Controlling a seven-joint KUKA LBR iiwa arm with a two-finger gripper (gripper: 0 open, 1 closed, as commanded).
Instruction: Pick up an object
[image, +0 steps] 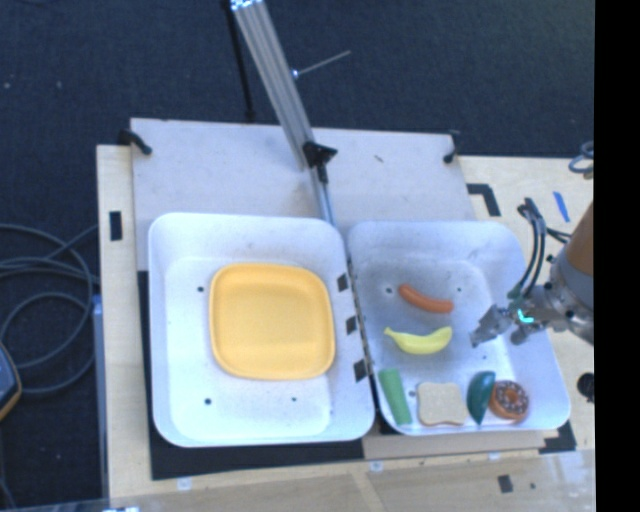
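The right bin (440, 245) holds an orange sausage (426, 298), a yellow banana (420, 340), a light green piece (394, 396), a slice of toast (439, 403), a dark green pepper (480, 396) and a sprinkled donut (509, 400). My gripper (497, 327) hangs over the bin's right side, to the right of the banana and above the pepper. Nothing shows between its fingers.
The left bin (180, 250) carries a yellow square plate (271, 321). A metal pole (283, 85) slants down to the gap between the bins. Cables (40, 300) lie off the bench at left.
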